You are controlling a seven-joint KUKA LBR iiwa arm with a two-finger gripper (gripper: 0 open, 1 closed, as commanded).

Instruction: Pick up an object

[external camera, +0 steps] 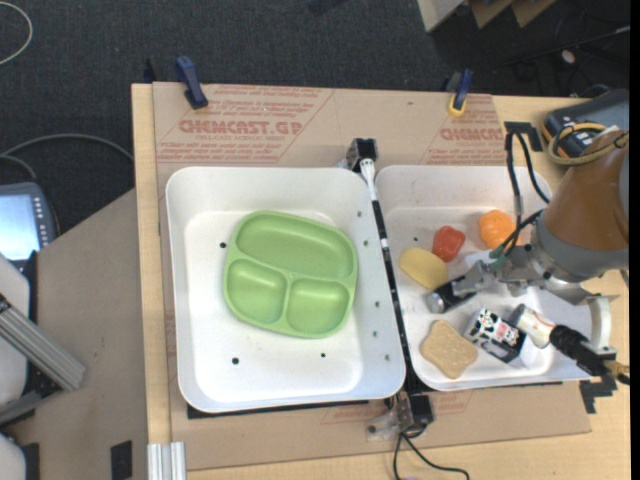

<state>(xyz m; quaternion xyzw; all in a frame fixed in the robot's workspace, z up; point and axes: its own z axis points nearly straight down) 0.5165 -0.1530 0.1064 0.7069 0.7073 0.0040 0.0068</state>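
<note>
A green divided plate (291, 272) is seen lying in the left bin (190, 298). In the right bin (410, 183) a yellow piece (422, 266), a red piece (448, 241), an orange ball (496, 228), a tan bread slice (449, 349) and a black-and-white object (497, 332) are scattered (none of them lifted). The gripper (470, 284) is lowered among them, just beside the yellow piece; whether anything is grasped cannot be told.
</note>
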